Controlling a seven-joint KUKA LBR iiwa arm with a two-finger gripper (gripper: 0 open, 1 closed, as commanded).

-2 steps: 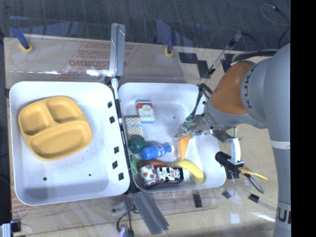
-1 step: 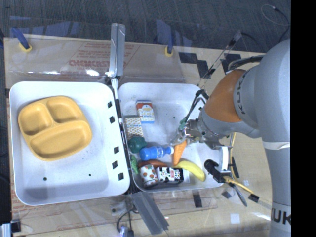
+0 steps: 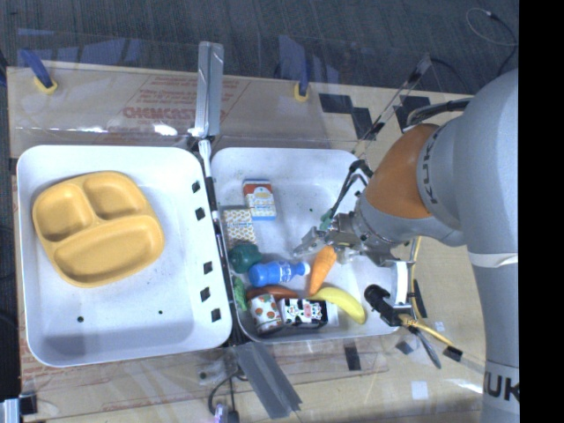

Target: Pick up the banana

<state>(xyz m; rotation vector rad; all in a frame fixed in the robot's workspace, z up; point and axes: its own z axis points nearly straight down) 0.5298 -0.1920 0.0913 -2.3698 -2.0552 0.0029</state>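
A: Where is the banana (image 3: 339,301)?

B: In the right bin (image 3: 291,161), near its front right corner, lying at a slant. Its upper end is just beside the carrot (image 3: 322,268), and a small black-and-white carton (image 3: 304,313) sits against its left side.

A: And the gripper (image 3: 328,236)?

B: Low over the bin, above the carrot's top — I cannot tell how it is set, since the wrist clutter blurs it.

A: So how should the pick go?

B: Shift toward the front corner, turn to close across the banana's narrow width, and come down on its middle, clear of the carrot and the bin wall.

A: The rest?

B: A blue bottle (image 3: 275,273), a green piece (image 3: 244,256) and small boxes (image 3: 258,199) crowd the right bin; a yellow divided tray (image 3: 97,227) lies in the left bin (image 3: 115,333). The worktop (image 3: 115,104) is pale, with dark floor beyond.
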